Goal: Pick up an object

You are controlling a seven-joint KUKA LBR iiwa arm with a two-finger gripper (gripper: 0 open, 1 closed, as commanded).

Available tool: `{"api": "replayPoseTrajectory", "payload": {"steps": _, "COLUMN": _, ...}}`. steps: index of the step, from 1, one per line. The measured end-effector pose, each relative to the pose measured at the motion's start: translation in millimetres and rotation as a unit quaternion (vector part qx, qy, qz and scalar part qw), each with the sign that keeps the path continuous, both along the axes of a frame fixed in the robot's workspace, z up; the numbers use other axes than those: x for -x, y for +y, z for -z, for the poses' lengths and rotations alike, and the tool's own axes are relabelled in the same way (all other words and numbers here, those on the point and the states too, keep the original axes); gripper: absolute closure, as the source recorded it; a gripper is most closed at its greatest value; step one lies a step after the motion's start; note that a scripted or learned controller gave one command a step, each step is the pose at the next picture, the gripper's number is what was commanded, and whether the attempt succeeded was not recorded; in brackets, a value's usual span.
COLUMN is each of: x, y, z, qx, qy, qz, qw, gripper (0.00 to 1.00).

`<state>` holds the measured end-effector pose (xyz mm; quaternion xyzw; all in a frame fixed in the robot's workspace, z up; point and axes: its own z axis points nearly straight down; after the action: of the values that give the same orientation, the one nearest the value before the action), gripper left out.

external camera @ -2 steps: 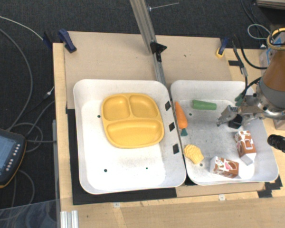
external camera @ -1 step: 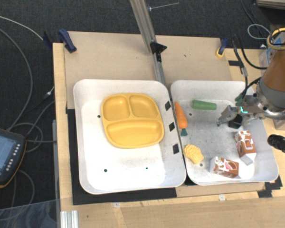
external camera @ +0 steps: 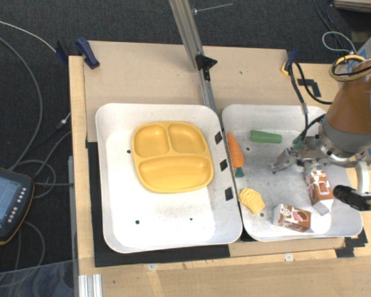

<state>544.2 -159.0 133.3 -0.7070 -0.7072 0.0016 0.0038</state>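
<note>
While your arm reaches into the right bin [external camera: 260,224], its claw [external camera: 289,160] hangs low over bare floor, fingers splayed apart and holding nothing. Nearest is the green block [external camera: 265,137], at eleven o'clock from the claw, long axis running nine to three; an orange carrot [external camera: 235,151] lies farther toward nine.

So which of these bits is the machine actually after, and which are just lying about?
Belongs to the job (things it might pick up, all in the right bin):
carrot
green block
yellow corn piece
two brown cartons
gripper

Just lying about:
yellow divided plate in the left bin
tablet
blue clamps
cables
</note>
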Motion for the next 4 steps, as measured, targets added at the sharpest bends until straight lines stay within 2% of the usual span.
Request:
{"api": "replayPoseTrajectory", "payload": {"steps": 1, "x": 1.1, "y": 1.0, "z": 43.4, "qx": 0.0, "qy": 0.0, "qz": 0.0, "qw": 1.0, "gripper": 0.0}}
{"api": "replayPoseTrajectory", "payload": {"steps": 2, "x": -1.0, "y": 0.9, "z": 29.6, "qx": 0.0005, "qy": -0.004, "qz": 0.0, "qw": 1.0, "gripper": 1.0}}
{"api": "replayPoseTrajectory", "payload": {"steps": 3, "x": -5.6, "y": -9.5, "z": -25.4, "qx": 0.0028, "qy": -0.007, "qz": 0.0, "qw": 1.0, "gripper": 1.0}}
{"api": "replayPoseTrajectory", "payload": {"steps": 4, "x": -9.7, "y": -1.9, "z": -72.8, "qx": 0.0023, "qy": -0.007, "qz": -0.001, "qw": 1.0, "gripper": 1.0}}
